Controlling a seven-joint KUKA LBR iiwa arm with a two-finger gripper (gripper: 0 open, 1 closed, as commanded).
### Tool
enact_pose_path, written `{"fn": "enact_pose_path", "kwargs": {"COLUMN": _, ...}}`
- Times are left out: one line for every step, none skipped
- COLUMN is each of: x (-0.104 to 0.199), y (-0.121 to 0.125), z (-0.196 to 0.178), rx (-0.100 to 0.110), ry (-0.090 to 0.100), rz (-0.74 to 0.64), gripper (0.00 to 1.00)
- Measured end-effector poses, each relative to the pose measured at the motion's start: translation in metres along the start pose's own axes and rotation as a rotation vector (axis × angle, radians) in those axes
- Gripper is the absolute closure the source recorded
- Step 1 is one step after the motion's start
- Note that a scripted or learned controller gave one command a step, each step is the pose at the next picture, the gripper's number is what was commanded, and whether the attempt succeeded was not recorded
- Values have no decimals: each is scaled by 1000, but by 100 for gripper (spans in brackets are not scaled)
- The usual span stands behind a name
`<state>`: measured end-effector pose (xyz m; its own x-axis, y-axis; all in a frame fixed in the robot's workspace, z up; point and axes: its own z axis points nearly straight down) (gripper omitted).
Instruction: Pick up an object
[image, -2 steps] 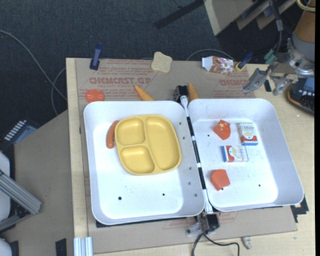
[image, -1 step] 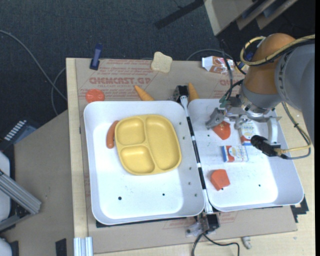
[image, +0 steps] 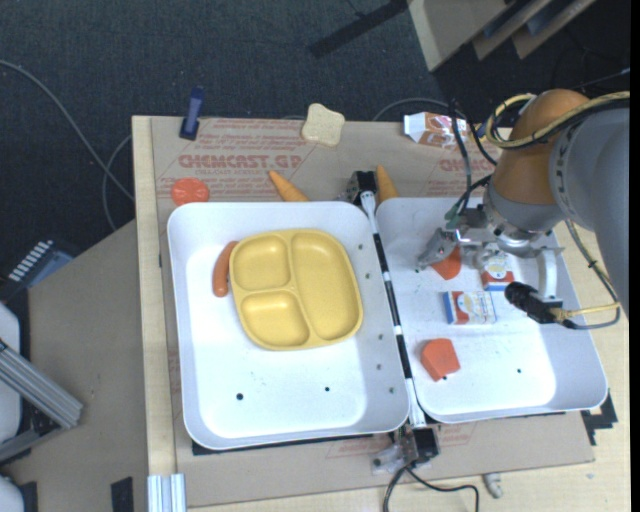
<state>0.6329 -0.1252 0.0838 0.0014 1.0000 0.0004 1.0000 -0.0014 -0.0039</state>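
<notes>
1. Fingers of the gripper (image: 447, 252) point down and to the left over the far part of the right bin (image: 560, 385), their tips at a small orange-red object (image: 448, 266); whether they are spread or pinching it cannot be told from this slanted view.
2. That orange-red object is a small rounded lump, partly hidden by the metal fingers, lying on the white floor of the right bin towards its far left corner.
3. Just right of it lies a small white-and-red item (image: 497, 278), and nearer the camera a flat blue, white and red packet (image: 469, 307) rests on the bin floor.
4. Nearest of all in that bin, an orange block (image: 439, 358) with rounded corners sits close to the left wall, well apart from the gripper.
5. Left bin (image: 200, 400): a yellow three-compartment plate (image: 297, 288) lies in its far half, with an orange-red sausage-shaped piece (image: 221, 270) touching the plate's left rim.
6. Beyond the bins, on the brown board, lie an orange carrot-like piece (image: 287, 187), a pale slice of bread (image: 322, 123), an orange disc (image: 188, 190) and a blue marker (image: 191, 112).
7. Grey arm with its orange band (image: 535, 150) reaches in from the right.
</notes>
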Motion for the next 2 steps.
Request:
{"fn": "enact_pose_path", "kwargs": {"x": 1, "y": 1, "z": -11, "rx": -4, "ry": 0, "rz": 0, "gripper": 100}}
{"fn": "enact_pose_path", "kwargs": {"x": 1, "y": 1, "z": -11, "rx": -4, "ry": 0, "rz": 0, "gripper": 0}}
